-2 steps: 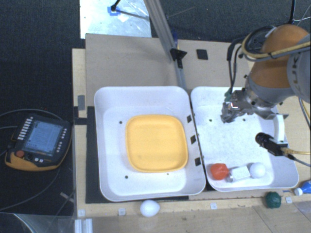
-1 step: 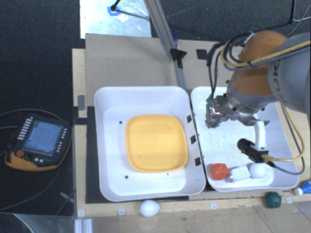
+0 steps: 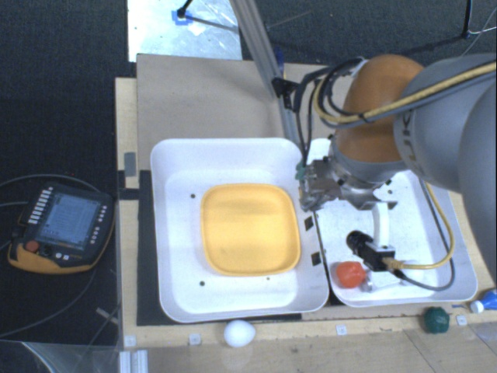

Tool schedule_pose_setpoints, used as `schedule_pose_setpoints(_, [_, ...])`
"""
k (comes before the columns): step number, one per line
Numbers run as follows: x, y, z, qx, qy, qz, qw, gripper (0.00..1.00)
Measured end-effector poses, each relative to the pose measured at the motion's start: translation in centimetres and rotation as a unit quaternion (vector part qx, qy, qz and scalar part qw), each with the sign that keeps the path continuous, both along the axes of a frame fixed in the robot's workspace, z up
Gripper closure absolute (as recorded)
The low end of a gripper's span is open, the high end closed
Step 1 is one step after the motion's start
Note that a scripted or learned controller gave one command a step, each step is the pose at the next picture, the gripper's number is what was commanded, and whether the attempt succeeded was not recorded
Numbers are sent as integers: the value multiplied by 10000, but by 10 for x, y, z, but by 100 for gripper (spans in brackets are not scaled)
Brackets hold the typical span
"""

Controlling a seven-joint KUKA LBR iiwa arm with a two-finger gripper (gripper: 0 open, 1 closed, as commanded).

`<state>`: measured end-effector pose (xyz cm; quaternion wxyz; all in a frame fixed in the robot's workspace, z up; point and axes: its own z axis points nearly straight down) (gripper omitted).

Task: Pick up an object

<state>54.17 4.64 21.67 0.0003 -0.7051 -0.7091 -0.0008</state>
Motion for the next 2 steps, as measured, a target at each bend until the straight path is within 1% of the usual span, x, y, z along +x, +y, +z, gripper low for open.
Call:
schedule_pose_setpoints(1, [-21,42,16,0,-3,-6,10000,100])
schedule_pose_setpoints(2, [-21,40,16,-6,0,-26,10000,0])
